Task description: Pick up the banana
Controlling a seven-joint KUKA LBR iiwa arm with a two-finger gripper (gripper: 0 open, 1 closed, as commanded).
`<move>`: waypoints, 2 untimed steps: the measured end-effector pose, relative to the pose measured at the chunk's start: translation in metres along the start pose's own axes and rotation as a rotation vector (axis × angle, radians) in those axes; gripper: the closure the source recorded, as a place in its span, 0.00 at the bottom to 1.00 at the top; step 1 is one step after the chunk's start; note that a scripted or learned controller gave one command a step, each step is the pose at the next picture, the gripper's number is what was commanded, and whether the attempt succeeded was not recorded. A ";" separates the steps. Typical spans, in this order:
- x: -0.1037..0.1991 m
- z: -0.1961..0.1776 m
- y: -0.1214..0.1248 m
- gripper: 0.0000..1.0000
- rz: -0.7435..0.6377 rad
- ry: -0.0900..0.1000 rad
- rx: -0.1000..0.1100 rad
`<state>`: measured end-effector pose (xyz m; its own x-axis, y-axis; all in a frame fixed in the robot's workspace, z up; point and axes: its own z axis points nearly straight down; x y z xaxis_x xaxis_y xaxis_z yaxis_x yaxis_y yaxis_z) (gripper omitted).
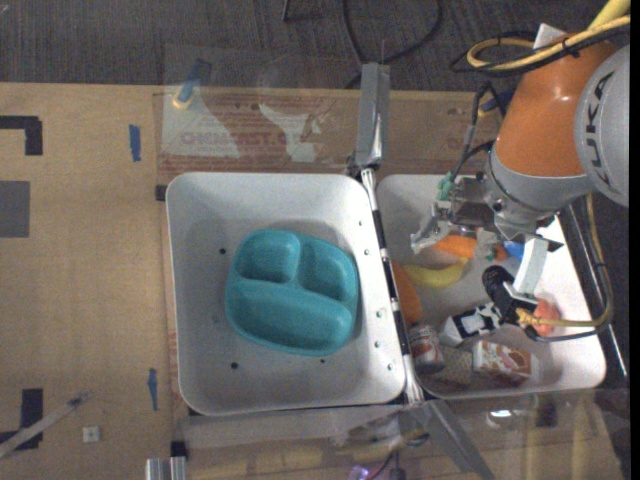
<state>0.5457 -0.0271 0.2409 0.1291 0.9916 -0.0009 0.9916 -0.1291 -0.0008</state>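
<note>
Banana (437, 274) lying in right bin (590, 368), long axis roughly left-right, curve bowed downward. Claw (455, 230) just above it; grip state impossible to tell.

The one camera hangs above the bench (80, 298) and looks down at a slant, far enough off to take in both white bins whole, the left bin (195, 208) and the right bin (585, 363). Dark floor runs along the top edge, and the arm (555, 118) comes in from the right.
</note>
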 end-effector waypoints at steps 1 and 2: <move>-0.053 0.057 -0.025 0.00 0.022 0.000 0.002; -0.070 0.141 -0.018 0.00 0.167 0.001 0.000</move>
<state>0.5184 -0.0943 0.1001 0.2926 0.9562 -0.0004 0.9562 -0.2926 -0.0005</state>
